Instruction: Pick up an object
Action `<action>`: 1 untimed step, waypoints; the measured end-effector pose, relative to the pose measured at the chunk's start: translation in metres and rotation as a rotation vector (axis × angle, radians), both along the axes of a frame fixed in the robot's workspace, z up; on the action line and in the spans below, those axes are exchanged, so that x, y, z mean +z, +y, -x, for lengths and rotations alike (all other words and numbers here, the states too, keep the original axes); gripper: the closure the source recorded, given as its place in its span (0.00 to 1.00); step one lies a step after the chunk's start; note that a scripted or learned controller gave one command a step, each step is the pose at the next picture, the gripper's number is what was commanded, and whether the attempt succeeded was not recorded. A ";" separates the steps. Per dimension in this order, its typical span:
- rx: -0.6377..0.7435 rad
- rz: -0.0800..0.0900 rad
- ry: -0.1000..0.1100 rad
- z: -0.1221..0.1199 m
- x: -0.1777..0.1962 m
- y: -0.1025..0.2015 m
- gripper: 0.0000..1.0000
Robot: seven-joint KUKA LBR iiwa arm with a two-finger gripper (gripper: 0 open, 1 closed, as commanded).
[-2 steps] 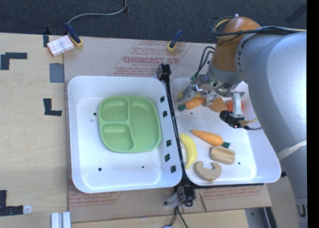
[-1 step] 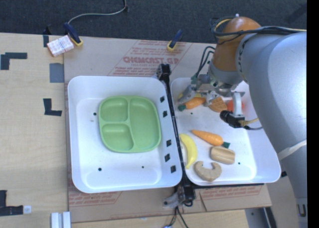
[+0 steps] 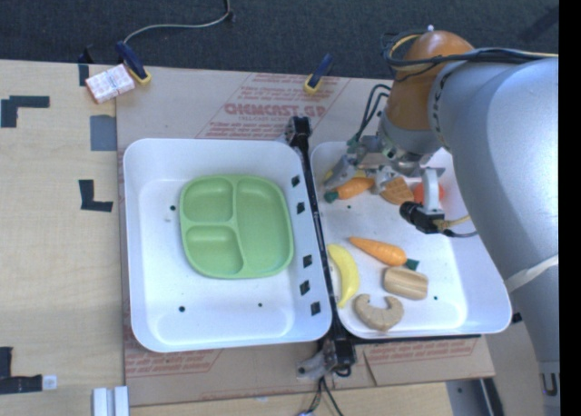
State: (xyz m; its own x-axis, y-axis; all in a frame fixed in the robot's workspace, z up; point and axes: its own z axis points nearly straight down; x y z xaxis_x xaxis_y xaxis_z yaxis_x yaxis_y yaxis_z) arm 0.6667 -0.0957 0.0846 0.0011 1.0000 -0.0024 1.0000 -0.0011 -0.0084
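My tool [image 3: 359,167] is low at the back of the right bin [image 3: 472,314], over a small orange carrot-like piece [image 3: 350,189]; whether it is apart or clamped I cannot tell. A tan lump [image 3: 397,190] lies just beside that piece, so I could nudge both and come up with nothing. My wrist hides the bin's back corner. The carrot [image 3: 379,250], banana [image 3: 344,272], bread roll [image 3: 406,282] and curved biscuit [image 3: 379,312] lie nearer the front, apart.

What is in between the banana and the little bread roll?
The camera view shows bare white bin floor between the banana and the bread roll. The carrot lies just above that gap, the curved biscuit just below.
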 end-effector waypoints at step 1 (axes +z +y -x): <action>0.001 -0.002 0.001 0.000 0.000 -0.001 0.00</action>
